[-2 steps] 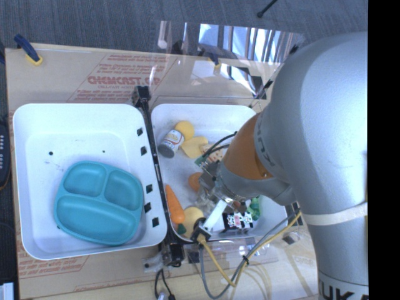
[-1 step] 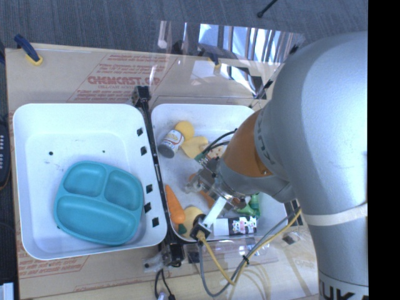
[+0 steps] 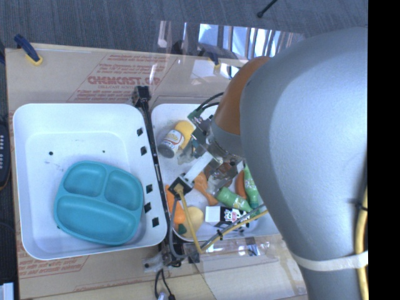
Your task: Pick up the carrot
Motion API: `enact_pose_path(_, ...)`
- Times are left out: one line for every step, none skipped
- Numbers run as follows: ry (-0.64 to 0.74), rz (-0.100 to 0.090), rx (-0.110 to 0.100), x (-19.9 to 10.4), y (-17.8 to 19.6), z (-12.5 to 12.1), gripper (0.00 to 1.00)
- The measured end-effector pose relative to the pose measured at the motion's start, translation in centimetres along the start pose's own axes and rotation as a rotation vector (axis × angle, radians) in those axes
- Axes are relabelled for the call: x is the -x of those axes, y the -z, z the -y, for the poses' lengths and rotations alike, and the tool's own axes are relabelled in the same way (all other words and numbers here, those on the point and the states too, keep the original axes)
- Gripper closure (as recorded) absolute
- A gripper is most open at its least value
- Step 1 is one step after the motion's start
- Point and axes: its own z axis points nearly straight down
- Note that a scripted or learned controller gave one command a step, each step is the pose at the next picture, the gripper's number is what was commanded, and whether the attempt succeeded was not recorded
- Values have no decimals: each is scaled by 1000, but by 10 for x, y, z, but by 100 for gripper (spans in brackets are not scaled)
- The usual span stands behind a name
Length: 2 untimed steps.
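The carrot (image 3: 204,189) is an orange piece lying in the middle of the right bin (image 3: 164,119), among other toy food. My gripper (image 3: 217,169) hangs low over the bin, just above and to the right of the carrot, under the orange wrist band (image 3: 240,102). The grey arm (image 3: 312,142) covers the bin's right half. The gripper's tips are lost in the clutter, and I cannot make out whether anything sits in them.
A yellow can (image 3: 175,137) lies at the bin's upper left. Green pieces (image 3: 235,199), another orange piece (image 3: 179,214) and a pale yellow item (image 3: 194,216) crowd the front. The left bin (image 3: 37,130) holds a teal divided plate (image 3: 100,202).
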Motion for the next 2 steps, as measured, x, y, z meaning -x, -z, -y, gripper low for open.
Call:
enact_pose_path(-297, 11, -5, 50, -4, 4, 0)
enact_pose_path(-360, 3, -3, 74, -102, -33, 0)
